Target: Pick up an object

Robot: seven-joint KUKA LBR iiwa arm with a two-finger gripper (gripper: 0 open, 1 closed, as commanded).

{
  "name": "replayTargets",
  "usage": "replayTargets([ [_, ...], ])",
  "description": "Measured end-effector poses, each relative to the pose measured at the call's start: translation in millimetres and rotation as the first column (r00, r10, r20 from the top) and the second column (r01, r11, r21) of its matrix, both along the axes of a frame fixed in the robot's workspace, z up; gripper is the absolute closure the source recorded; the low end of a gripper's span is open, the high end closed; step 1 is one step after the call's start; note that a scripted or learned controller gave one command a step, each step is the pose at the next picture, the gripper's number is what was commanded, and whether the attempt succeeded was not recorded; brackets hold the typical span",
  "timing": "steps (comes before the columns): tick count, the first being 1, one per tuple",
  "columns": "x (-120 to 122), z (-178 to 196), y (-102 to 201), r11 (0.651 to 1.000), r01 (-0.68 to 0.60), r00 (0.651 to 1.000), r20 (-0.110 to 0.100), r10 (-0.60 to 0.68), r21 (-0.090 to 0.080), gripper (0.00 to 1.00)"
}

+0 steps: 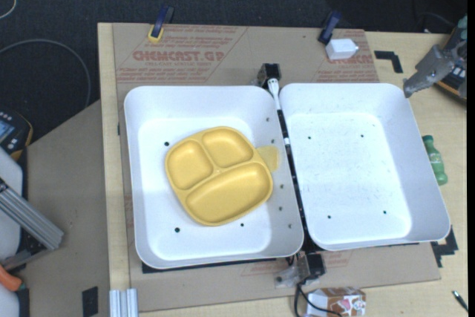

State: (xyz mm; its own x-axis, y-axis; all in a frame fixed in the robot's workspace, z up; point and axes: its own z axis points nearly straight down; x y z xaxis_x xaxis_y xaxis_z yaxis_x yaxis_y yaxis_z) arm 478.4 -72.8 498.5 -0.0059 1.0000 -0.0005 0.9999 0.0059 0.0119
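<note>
While I look down on the bench (223, 48) from the fixed camera, I see the yellow divided plate (218, 175) far to the left of the gripper (415, 83), lying flat in the left bin (141, 159). It has three compartments and sits near the middle of that bin, its right edge close to the bin wall. Between the plate and the gripper lies the right bin (356, 167), whose raised rim touches the left bin along a dark seam. Behind this bin, to the left of the gripper, a small white block (341, 49) rests on the cardboard. The gripper hangs beyond the far right corner of the right bin, above the bench, well apart from the plate. I cannot tell how it is set. Nearer to me than the gripper, a green object (435, 159) lies just beside the right bin's outer rim.
</note>
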Motion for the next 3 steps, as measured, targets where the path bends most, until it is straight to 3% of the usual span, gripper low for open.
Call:
replayTargets([
  [1, 2.1, 5.6, -2.3, 1.0, 0.004, 1.0, -0.005, -0.004, -0.002, 1.0],
  [2, 0.1, -102.1, 4.6, 1.0, 0.007, 1.0, -0.024, -0.007, 0.001, 1.0],
  [3, -0.1, -151.8, 142.7, 1.0, -0.008, 1.0, -0.02, 0.008, 0.003, 1.0],
])
